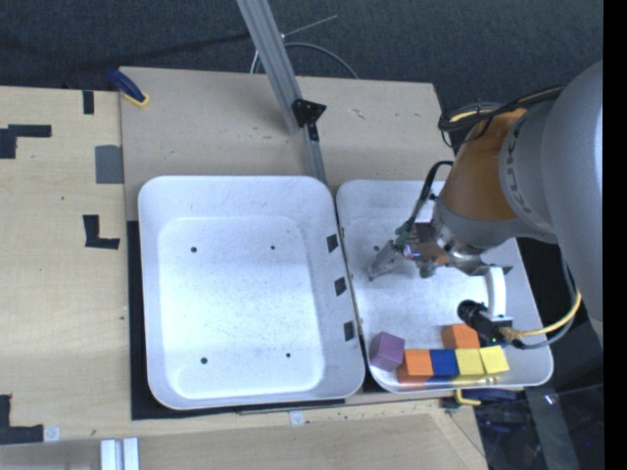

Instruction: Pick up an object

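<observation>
Left of centre: large shallow white plastic bin (171, 213) on the pale wooden counter (59, 164), apparently the free side for set-downs. Right of centre: smaller white bin (358, 199), its lower edge lined with small blocks — purple cube (388, 349), orange blocks (418, 362), blue block (444, 362), yellow blocks (481, 360) — bunched against the wall, likely pushed there. Claw (382, 262), mid-bin above them, fingers spread, gripping nothing.

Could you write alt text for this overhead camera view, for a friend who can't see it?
A grey robot arm with an orange band reaches from the right and holds its gripper above the right white bin. Along that bin's near edge sit small blocks: purple, orange, blue, two yellow and another orange behind them. The left white bin lies alongside.
</observation>
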`<act>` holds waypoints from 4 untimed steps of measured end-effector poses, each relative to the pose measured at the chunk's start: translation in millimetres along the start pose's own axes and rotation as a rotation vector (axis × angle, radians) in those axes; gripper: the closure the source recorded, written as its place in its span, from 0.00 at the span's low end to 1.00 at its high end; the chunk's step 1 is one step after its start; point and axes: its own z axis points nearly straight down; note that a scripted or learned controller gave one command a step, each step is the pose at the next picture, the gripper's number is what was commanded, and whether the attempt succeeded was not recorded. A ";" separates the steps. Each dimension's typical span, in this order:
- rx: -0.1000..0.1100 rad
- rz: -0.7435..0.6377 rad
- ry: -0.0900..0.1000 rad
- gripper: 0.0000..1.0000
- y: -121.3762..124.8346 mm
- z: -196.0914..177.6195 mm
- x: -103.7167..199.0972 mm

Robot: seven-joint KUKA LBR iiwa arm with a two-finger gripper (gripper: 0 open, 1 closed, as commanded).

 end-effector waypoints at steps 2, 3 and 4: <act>0.002 -0.001 0.000 0.00 57.8 32.2 -2.6; -0.010 -0.002 0.001 0.00 16.8 -72.5 32.9; -0.003 0.001 -0.001 0.00 9.3 -67.5 37.8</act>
